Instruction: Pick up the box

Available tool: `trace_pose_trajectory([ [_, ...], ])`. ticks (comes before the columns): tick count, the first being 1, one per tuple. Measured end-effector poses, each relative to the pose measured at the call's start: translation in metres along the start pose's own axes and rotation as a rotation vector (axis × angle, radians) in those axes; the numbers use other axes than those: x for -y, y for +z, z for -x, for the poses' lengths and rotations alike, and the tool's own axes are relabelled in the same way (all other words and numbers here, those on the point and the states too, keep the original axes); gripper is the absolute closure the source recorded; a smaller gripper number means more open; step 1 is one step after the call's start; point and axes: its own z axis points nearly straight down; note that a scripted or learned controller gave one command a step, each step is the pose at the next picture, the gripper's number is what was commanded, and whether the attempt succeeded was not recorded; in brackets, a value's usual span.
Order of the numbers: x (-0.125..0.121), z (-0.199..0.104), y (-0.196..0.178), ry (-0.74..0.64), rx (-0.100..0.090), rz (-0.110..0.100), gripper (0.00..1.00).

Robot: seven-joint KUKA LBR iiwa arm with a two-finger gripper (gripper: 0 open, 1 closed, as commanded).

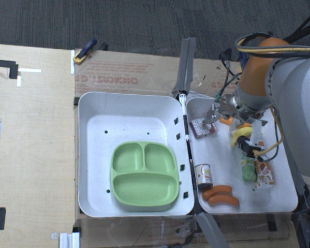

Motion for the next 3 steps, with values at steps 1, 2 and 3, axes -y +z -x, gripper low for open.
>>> trace_pose_trajectory([
  [1, 0.0272, 0.0051, 0.0056, 0.051, -0.002, 0.005, 0.00],
  [2, 0.0260, 0.0051, -0.0016, 0.052, -0.005, 0.003, 1.00],
  [3, 0.0269, 0.0052, -0.0002, 0.053, -0.005, -0.001, 0.00],
])
